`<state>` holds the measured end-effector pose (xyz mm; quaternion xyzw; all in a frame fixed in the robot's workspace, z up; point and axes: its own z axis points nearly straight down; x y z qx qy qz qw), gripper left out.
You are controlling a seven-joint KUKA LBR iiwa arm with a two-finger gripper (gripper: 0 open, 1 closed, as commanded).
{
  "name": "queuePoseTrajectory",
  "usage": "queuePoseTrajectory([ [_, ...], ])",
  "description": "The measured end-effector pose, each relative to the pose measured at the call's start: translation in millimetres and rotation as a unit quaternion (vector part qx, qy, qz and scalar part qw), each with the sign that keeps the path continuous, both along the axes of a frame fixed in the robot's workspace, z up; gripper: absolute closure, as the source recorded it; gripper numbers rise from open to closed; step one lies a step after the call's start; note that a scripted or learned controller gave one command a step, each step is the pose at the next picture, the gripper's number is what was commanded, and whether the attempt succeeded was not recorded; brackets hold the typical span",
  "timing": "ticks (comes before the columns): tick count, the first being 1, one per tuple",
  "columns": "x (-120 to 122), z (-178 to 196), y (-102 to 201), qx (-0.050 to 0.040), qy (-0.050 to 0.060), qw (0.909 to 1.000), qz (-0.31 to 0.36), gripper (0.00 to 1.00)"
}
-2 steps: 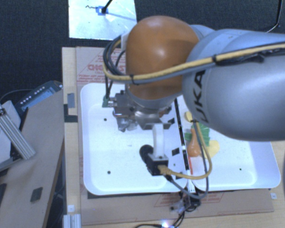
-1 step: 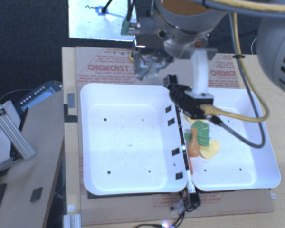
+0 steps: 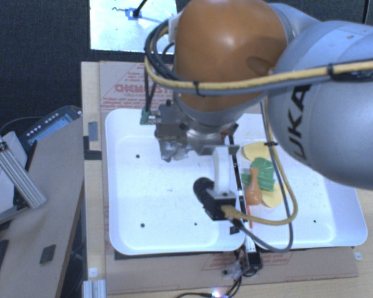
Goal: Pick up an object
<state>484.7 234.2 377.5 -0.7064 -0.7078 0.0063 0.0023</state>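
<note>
My gripper (image 3: 172, 143) hangs over the back middle of the left white bin (image 3: 137, 197), under the arm's big orange joint. In the right bin (image 3: 323, 222), close to the divider, a small pile of objects lies together. It holds a flat yellow piece (image 3: 268, 197), a green object (image 3: 263, 171) on top of it, and a slim orange object (image 3: 253, 190) leaning across both. The gripper is to the left of that pile and apart from it. The arm hides the back of the right bin.
The arm's grey body covers the upper right of the view. A yellow cable (image 3: 280, 219) loops down over the divider between the bins. Brown cardboard (image 3: 121, 89) lies under the bins. A pale side table (image 3: 43, 185) stands to the left.
</note>
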Motion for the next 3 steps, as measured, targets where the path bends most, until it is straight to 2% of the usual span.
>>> queuePoseTrajectory([
  [1,2,129,0,0.0065,-0.013,0.9999,0.001,1.00],
  [2,63,159,-16,0.0034,-0.010,0.9999,-0.002,1.00],
  [3,35,25,1,0.0004,0.001,1.0000,0.002,1.00],
])
